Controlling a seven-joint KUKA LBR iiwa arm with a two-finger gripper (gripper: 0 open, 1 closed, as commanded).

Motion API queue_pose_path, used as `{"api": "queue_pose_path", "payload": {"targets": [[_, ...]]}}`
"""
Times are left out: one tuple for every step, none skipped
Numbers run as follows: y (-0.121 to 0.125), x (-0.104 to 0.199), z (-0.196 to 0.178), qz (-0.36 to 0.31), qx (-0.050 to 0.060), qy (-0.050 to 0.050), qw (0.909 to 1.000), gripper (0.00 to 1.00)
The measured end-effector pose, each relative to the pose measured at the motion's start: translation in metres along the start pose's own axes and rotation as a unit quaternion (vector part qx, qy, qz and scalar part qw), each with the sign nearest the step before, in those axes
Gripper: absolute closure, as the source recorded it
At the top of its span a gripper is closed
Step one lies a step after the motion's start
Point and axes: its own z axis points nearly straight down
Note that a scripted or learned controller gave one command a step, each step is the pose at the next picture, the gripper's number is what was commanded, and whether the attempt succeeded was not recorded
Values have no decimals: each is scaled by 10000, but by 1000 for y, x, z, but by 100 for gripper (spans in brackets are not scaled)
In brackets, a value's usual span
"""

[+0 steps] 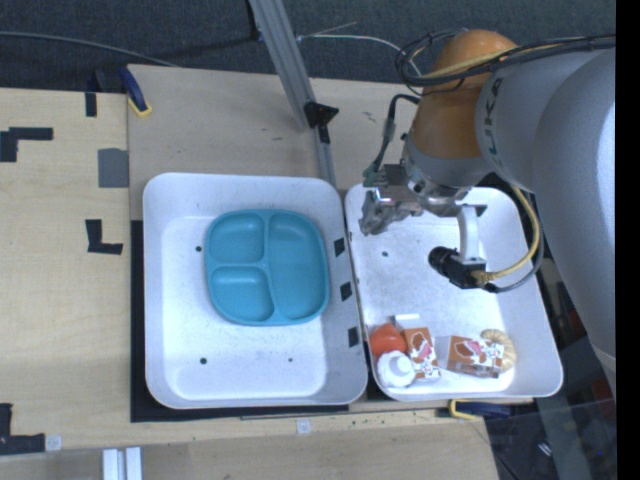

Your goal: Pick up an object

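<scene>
Gripper (378, 211) hovers at the right bin's (540, 298) upper left; finger state cannot be told. Packets (480, 353) lie lower right: judged light, crinkly, slippery. Best grasped across the narrow middle.

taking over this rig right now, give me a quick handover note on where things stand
Hand: at the upper left corner of the right bin, above the bin floor, nothing seen held; whether it is open or shut is unclear.
Objects: a small cluster along the right bin's near edge, an orange and white item, a red and white packet and a printed packet. They sit well apart from the hand.
Left bin: holds a blue divided plate.
Done: nothing picked yet.
Left: move to an object, grasp and lift.
</scene>
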Motion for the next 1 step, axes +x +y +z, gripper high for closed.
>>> {"api": "queue_pose_path", "payload": {"targets": [[-12,56,-4,-4,1,2,10000,100]]}}
